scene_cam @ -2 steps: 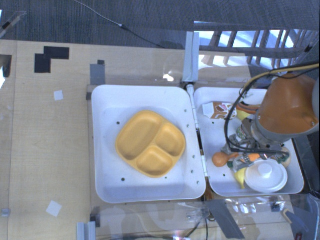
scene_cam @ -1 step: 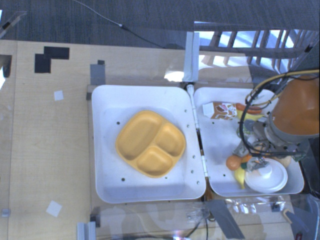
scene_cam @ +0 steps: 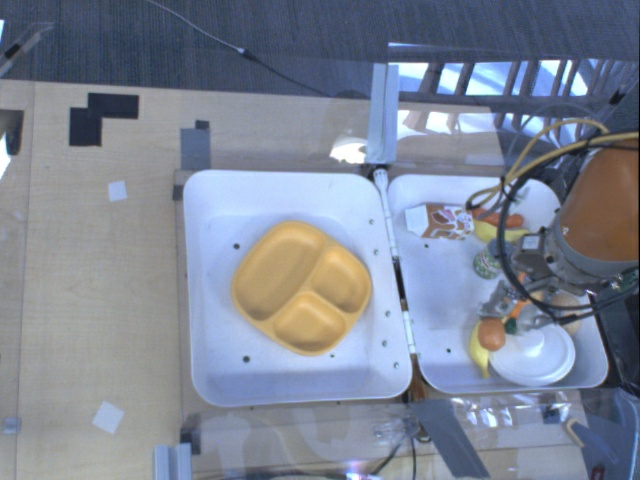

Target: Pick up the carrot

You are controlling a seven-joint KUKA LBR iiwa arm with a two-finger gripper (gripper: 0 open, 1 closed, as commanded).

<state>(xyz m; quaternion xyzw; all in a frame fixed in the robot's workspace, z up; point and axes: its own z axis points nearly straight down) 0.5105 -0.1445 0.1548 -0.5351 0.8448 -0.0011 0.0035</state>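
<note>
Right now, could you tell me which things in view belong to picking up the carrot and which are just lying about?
For the job:
carrot, likely the orange piece in the right bin
hand, close beside it

Lying about:
yellow plate in the left bin
carton
white bowl
yellow piece by the bowl

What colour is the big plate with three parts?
Yellow plate, seen in the camera view.

Smooth glossy white plastic bins (scene_cam: 210, 298), a matt yellow plastic divided plate (scene_cam: 300, 286), a pale wood-grain bench (scene_cam: 90, 308), and a glossy white bowl (scene_cam: 535, 358).
</note>
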